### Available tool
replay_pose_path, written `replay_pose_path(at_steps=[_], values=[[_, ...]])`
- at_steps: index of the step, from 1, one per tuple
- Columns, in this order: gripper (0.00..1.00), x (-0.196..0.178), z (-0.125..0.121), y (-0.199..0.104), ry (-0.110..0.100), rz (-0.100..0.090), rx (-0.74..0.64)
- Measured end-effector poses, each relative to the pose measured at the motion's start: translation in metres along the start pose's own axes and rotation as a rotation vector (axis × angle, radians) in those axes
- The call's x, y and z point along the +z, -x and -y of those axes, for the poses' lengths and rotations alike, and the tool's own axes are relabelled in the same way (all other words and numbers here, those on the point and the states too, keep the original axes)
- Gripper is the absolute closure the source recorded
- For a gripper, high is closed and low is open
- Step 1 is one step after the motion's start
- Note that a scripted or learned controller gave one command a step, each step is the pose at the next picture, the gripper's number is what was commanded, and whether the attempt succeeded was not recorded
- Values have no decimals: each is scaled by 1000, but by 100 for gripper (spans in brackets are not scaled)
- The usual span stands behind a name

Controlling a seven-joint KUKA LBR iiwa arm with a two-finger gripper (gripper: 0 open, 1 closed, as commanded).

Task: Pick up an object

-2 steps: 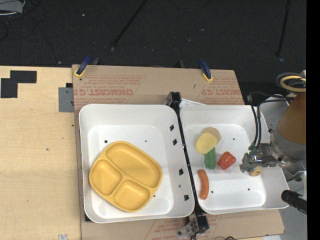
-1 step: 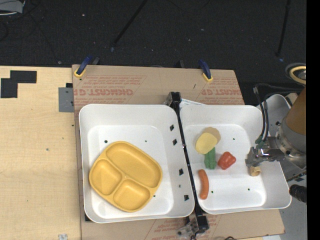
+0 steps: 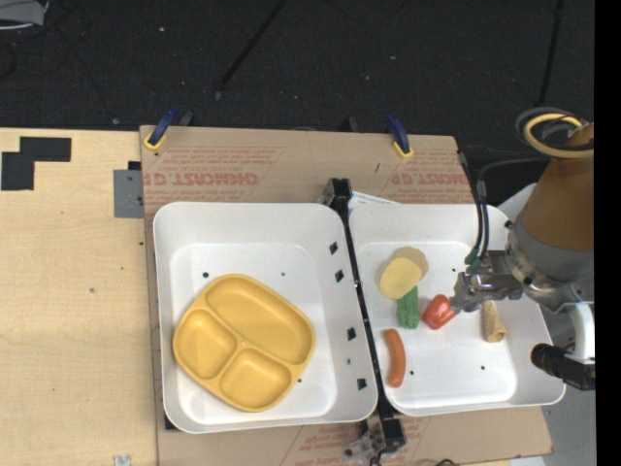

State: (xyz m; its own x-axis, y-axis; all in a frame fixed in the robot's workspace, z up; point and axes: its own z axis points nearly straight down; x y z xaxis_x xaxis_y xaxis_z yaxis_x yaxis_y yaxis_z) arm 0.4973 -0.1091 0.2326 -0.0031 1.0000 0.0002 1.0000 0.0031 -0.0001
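Sausage lies loose in our right bin; gripper crowds the pepper, presumably targeting it, grip indiscernible.

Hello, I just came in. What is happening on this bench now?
A grey robot arm reaches from the right into the right bin. Its gripper is low beside a small red object, which lies on the bin floor. Close by are a yellow piece, a green piece, an orange sausage shape and a tan piece. A yellow divided plate sits in the left bin.
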Motion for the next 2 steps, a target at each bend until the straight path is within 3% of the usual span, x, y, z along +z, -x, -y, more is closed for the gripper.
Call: replay_pose_path(at_steps=[2], values=[[100, 12, -37, -85, -1, 0, 1]])
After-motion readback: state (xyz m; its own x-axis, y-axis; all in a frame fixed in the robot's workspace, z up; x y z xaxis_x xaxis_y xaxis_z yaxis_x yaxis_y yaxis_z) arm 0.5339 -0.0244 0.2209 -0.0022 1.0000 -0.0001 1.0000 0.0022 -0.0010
